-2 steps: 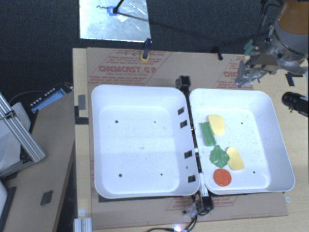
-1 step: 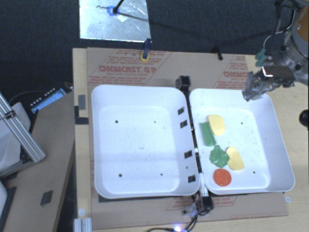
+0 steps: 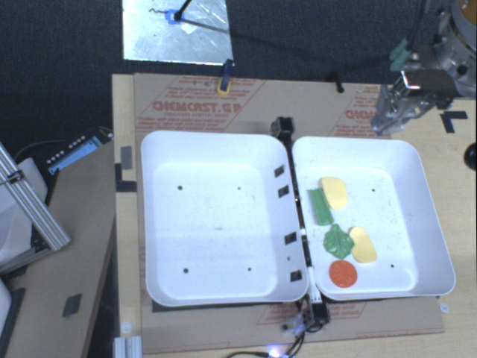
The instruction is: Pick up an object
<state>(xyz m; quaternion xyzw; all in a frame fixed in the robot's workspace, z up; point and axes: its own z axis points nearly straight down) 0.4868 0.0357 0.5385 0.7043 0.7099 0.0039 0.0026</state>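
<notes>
Claw [image 3: 389,118] up at the far right, hanging over the bench [image 3: 194,99] just beyond the far rim of the right bin, nothing between its fingers; whether they stand apart or together I cannot tell, it's too blurred and partly lost against the arm's wrist.

Sweeping from the left: left bin [image 3: 160,162] sits white and shallow, touching the right bin [image 3: 425,200] along the middle seam. Over in the right bin, all the objects cluster in its left half. Green stick [image 3: 321,206] lies with its long axis running far to near, slightly tilted. Just beside it, to the right and far, a yellow oval [image 3: 335,192], long axis also roughly far to near. Nearer, a green leafy piece [image 3: 338,240], touching a second yellow piece [image 3: 363,245] on its right, which slants toward the near right. Nearest of all, an orange-red disc [image 3: 343,274].
</notes>
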